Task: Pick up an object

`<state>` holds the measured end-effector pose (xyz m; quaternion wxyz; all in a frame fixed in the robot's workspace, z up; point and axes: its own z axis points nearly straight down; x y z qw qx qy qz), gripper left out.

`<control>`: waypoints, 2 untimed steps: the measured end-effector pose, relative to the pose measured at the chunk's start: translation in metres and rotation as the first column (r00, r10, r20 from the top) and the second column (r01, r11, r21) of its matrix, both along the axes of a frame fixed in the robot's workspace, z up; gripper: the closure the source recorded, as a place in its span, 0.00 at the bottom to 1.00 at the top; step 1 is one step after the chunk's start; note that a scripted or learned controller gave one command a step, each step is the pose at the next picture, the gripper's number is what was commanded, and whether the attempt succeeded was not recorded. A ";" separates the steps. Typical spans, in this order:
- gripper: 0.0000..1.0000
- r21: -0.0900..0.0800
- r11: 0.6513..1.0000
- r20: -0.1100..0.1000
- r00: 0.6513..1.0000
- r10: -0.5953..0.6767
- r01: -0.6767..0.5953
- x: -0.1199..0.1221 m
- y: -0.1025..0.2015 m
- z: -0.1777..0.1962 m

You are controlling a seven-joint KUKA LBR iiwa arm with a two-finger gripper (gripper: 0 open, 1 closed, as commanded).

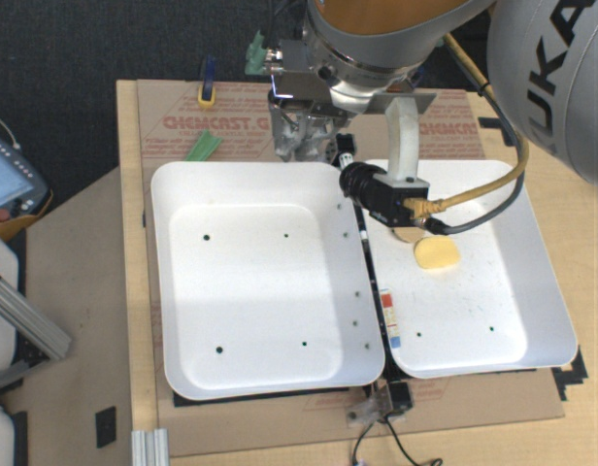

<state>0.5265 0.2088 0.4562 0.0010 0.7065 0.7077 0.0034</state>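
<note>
yellow round object lies flat in the right bin, near its upper left part; the hand sits above the left bin's far edge, its grip state unclear

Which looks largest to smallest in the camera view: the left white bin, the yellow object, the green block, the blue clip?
1. Left white bin, by far the largest.
2. Yellow object, in the right bin.
3. Green block and blue clip: both small and alike, so left unranked.
</note>
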 end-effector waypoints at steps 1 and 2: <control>1.00 0.004 1.000 0.005 1.000 0.004 -0.004 -0.046 0.017 0.085; 1.00 -0.002 1.000 -0.003 1.000 0.002 -0.002 -0.044 0.017 0.090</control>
